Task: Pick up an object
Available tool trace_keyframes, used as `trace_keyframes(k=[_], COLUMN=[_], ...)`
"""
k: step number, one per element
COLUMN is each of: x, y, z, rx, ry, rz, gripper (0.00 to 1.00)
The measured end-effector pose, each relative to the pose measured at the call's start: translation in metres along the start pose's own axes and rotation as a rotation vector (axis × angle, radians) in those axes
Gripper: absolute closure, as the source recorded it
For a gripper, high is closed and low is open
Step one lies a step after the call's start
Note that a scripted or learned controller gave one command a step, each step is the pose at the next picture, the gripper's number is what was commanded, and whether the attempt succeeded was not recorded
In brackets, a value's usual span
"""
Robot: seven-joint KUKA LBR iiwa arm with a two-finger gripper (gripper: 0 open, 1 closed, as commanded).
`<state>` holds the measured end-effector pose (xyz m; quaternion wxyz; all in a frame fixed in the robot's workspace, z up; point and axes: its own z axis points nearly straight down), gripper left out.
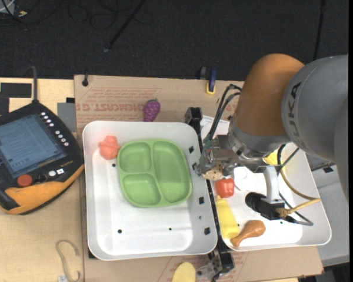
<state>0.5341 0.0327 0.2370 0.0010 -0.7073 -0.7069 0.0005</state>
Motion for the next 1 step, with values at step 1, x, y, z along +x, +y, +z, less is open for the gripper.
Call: trace_keyframes(k=[1], x=[0.0022], y=[0.0121], z=[0.0168], rx=[0.002], ry=[-0.001], rz=[-0.005], gripper=[1.00])
